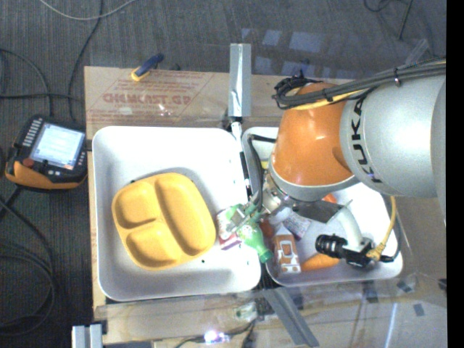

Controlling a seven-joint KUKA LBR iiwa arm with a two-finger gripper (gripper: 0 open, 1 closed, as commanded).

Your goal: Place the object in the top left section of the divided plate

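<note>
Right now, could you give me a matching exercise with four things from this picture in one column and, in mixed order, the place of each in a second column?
Things:
1. plate
2. pendant
3. gripper
4. clamp

Places:
A. on the floor, left of the bench
B. on the bench, behind the left bin
C. inside the left bin
D. over the wall between the two bins

Pairs: 1-C, 2-A, 3-D, 4-B
</note>
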